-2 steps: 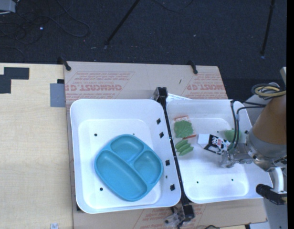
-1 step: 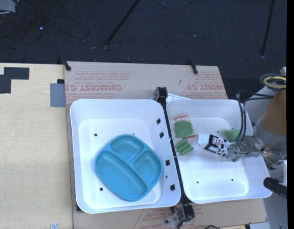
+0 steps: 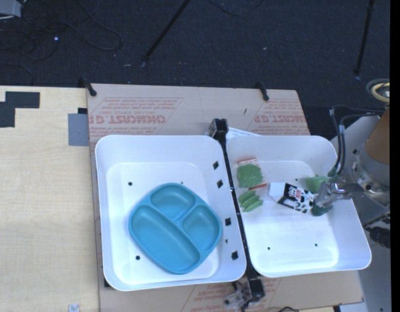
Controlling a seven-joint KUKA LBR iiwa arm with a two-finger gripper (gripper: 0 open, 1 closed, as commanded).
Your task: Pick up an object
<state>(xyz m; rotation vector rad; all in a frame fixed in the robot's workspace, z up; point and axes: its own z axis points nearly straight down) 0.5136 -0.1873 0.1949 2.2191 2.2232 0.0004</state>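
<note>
Gripper (image 3: 323,199) sits low in the right-hand shallow white plastic bin (image 3: 304,259), near that bin's right wall, at the end of the grey arm (image 3: 372,168) with its orange band, which enters from the right. Cannot tell whether the gripper is spread or pressed together; the metal parts blur into the objects beneath.

Touching or just under the gripper: one small green object (image 3: 317,184), partly covered, shape unclear. Just to the gripper's left, touching or nearly so: one black-and-white patterned flat packet (image 3: 294,197), lying tilted on the bin floor. Nothing visibly lifted.

Further left of the gripper, still in the same bin, near the divider: one green leafy toy piece on an orange-edged backing (image 3: 249,173), and just below it one green pod-shaped toy (image 3: 250,201). These two lie close together, well apart from the gripper.

Beyond the black divider clips, far left of the gripper: second shallow white plastic bin (image 3: 122,155), holding one blue plastic compartment plate (image 3: 175,227), three sections, lying flat.

Count: two bins, one plate, four small items in the right bin.

Both bins rest on one brown cardboard sheet (image 3: 154,112) with red printing. Farthest off, pale wooden bench top (image 3: 37,207) at left, dark floor with cables (image 3: 187,25) beyond.
</note>
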